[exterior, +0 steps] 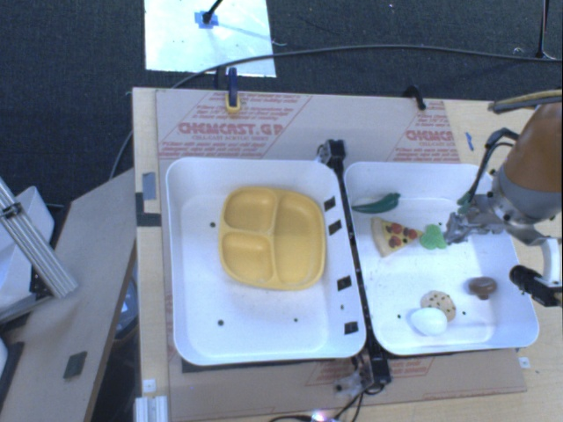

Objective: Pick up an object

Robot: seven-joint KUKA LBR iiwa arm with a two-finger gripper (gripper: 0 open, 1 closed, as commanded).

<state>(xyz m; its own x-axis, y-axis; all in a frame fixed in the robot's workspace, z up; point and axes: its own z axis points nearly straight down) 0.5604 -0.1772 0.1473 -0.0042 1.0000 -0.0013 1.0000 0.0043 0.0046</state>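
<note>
1. The counter (290, 112) carries two shallow white bins side by side, with bare board showing along its far edge and a narrow strip along the near edge.
2. The left bin (193, 323) has wide open floor around its rim; a yellow divided plate (271, 237) sits near its middle, leaving free room on all sides, most toward the near wall.
3. The right bin (510, 328) is more crowded. A dark green pepper (376, 204) lies near its far left corner, a pizza slice (394, 235) just below it, and a green leafy piece (432, 237) just beside the slice's right side.
4. Toward the near wall lie a cookie (437, 303) touching a white egg (429, 322), and a small brown piece (481, 287) apart to their right.
5. Open floor remains in the middle of the right bin, between the pizza slice and the cookie.
6. The arm (537, 161) reaches in over the right bin's right wall. The tool (456, 229) sits low, right beside the green leafy piece; whether it is released or clenched cannot be told, and nothing is seen between its tips.
</note>
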